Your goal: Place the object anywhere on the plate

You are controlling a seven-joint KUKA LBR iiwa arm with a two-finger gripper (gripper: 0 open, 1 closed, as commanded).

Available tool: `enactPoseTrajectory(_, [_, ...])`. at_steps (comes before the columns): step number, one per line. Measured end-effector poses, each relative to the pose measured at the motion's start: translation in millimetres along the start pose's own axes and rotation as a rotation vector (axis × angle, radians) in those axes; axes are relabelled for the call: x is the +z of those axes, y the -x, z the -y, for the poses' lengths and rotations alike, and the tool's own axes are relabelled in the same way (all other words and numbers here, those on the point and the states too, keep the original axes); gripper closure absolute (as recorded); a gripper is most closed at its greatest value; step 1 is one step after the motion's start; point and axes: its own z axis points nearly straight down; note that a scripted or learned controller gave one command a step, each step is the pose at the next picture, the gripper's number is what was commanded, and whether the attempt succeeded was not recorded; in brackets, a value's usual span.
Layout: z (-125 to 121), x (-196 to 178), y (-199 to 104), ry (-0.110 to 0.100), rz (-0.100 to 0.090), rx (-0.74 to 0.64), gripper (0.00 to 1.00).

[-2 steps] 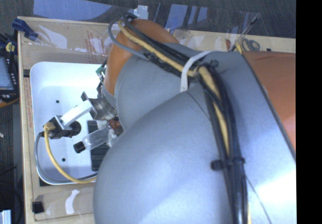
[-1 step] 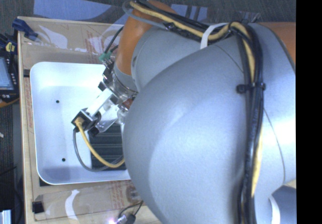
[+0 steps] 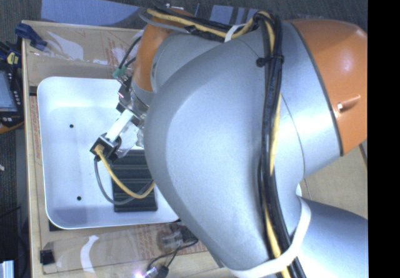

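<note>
Shallow white plastic bin [image 3: 62, 145]: plain white, two small dark dots on floor.
Flat black rectangular slab [image 3: 134, 188]: black, ribbed with parallel lines.
Large rounded robot arm [image 3: 219, 145]: grey, with orange band [image 3: 334, 70].
Pale wooden bench [image 3: 131, 239]: tan, faint reddish markings.
Flat blue sheet [image 3: 81, 8]: plain blue-grey.

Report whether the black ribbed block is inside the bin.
Inside: the black ribbed block lies flat on the bin floor, partly hidden by the arm.
</note>
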Motion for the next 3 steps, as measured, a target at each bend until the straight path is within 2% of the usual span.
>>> enactPoseTrajectory(1, [0.4, 0.0, -0.2, -0.001, 0.0, -0.001, 0.0])
enactPoseTrajectory(2, [0.3, -64.9, -14.0, 0.002, -0.005, 0.065, 0.0])
enactPoseTrajectory(3, [4.3, -72.0, -15.2, -0.007, 0.002, 0.056, 1.0])
